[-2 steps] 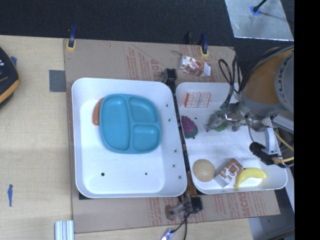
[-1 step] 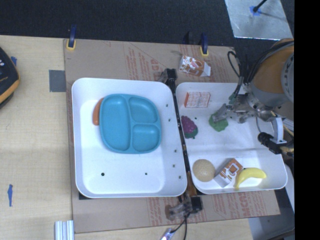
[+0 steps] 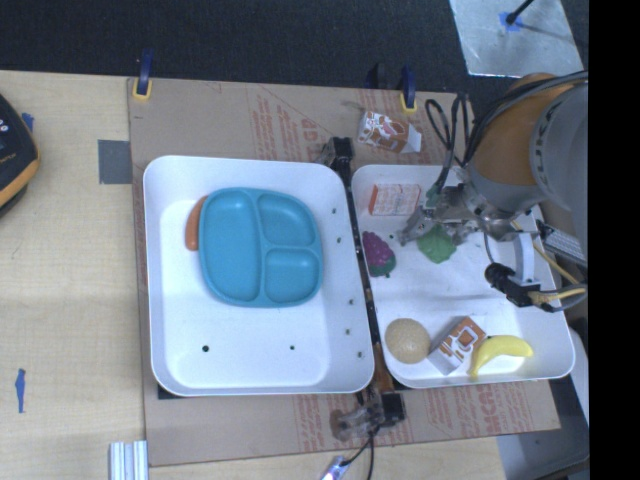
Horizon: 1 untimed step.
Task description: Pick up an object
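Note:
The right bin (image 3: 470, 273) holds several toy foods. A green item (image 3: 438, 247) lies near its middle, and my gripper (image 3: 428, 225) hangs right over its upper edge, coming in from the right. A purple grape bunch (image 3: 378, 253) sits at the bin's left wall. At the bin's back lies a white and orange box (image 3: 392, 199). Along the front are a tan round bun (image 3: 407, 339), a small brown and white carton (image 3: 458, 345) and a yellow banana (image 3: 500, 352). Nothing visibly rests in the gripper.
The left bin (image 3: 250, 358) carries a blue divided plate (image 3: 262, 246) with an orange item (image 3: 191, 225) poking out at its left edge. A snack packet (image 3: 388, 132) lies on the cardboard behind the right bin. The arm's grey body (image 3: 540, 158) covers the right bin's back right corner.

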### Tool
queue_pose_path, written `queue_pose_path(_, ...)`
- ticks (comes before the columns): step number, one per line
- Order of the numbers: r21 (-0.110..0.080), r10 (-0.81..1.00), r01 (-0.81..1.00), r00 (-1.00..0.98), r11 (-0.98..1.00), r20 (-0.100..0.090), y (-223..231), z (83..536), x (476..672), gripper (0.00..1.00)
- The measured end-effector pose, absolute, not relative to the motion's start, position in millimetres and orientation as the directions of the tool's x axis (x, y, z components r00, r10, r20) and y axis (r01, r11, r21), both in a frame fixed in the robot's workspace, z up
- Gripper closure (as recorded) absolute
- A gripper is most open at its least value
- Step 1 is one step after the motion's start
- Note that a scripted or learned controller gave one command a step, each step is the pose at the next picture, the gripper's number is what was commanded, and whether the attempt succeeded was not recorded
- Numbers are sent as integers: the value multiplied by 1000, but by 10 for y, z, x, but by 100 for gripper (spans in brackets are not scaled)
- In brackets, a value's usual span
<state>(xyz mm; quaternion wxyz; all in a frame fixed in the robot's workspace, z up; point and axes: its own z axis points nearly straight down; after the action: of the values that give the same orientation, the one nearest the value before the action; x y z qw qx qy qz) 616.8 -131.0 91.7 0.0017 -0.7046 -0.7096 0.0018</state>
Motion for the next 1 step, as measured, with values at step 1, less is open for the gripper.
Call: queue_pose_path(1, -2, 1000, 1000, -4, 4, 0, -1665, 922, 6563, 0)
